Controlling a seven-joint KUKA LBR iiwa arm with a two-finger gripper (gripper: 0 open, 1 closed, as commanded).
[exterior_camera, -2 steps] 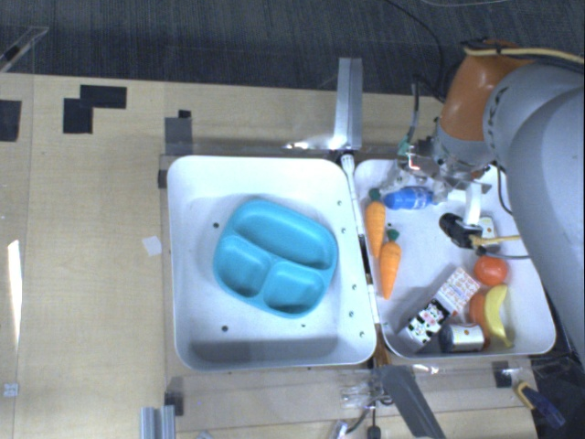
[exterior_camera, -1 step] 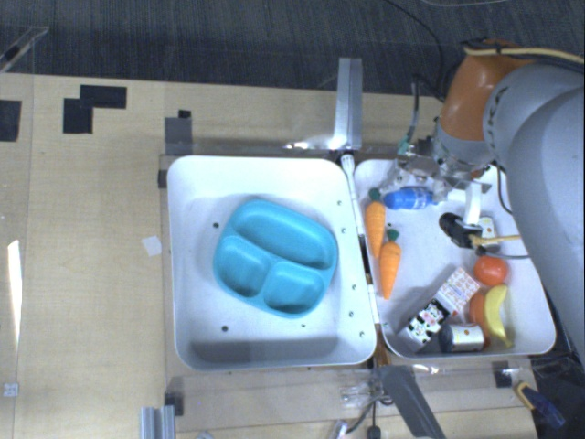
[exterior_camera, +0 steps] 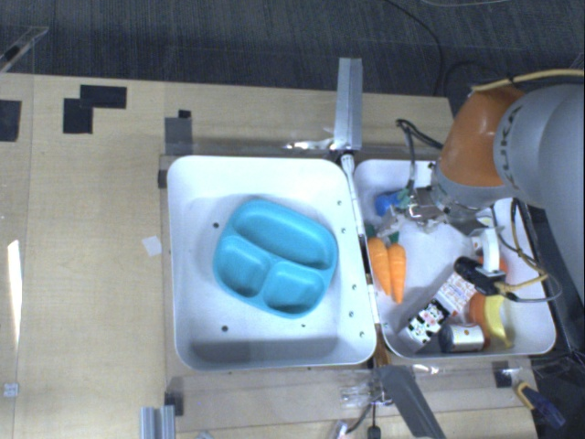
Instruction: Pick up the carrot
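Observation:
The carrot (exterior_camera: 389, 268) is orange with a green top and looks like two pieces side by side. It lies along the left wall of the right bin (exterior_camera: 539, 337), green end pointing to the back. My gripper (exterior_camera: 416, 210) hangs over the back of that bin, just behind and to the right of the carrot's green end, under the grey wrist with the orange band (exterior_camera: 473, 146). I see nothing held in it, and the carrot rests on the bin floor apart from it.
A small blue object (exterior_camera: 388, 201) sits by the gripper at the bin's back left. Front right holds a red-and-white packet (exterior_camera: 454, 291), a black-and-white box (exterior_camera: 423, 322), a silver can (exterior_camera: 463, 337) and a yellow-orange item (exterior_camera: 494, 315). The left bin (exterior_camera: 192, 245) holds a blue divided plate (exterior_camera: 274, 256).

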